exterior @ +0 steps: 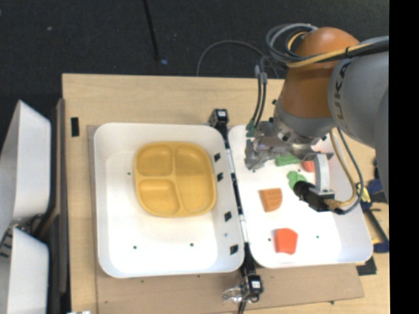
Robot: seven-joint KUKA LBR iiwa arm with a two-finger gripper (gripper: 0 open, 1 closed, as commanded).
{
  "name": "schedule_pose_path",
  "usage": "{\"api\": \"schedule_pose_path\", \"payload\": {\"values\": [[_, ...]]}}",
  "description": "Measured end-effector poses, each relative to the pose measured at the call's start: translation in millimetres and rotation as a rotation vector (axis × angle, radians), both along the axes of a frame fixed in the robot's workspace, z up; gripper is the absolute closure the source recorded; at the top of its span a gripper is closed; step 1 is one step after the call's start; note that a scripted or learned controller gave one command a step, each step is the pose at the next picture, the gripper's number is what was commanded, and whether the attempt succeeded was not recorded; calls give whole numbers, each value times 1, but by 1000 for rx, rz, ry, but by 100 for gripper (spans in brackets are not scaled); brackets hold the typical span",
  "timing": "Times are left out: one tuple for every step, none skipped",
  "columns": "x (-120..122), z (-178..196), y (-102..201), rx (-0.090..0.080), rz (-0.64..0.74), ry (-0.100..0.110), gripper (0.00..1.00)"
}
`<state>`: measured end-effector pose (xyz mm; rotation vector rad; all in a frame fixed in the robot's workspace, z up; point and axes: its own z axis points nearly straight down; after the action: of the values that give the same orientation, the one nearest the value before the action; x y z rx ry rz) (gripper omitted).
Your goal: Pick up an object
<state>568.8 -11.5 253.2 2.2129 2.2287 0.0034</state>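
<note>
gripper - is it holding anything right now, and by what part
Cannot be told. The gripper hangs low over the right bin, near a green object, but nothing shows between its fingers from this slanted view.

You see, in right bin [340,250]: orange block [270,199] near centre; red-orange block [285,240] toward front edge; green piece [286,159] near back edge, partly hidden.

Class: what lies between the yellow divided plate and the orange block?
In the camera view, the bins' adjoining rims lie between the yellow divided plate and the orange block.
</note>
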Motion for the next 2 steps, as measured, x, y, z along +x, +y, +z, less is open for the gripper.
{"api": "schedule_pose_path", "payload": {"values": [[17, -14, 47, -1, -1, 1, 100], [36, -22, 95, 0, 0, 0, 100]]}}
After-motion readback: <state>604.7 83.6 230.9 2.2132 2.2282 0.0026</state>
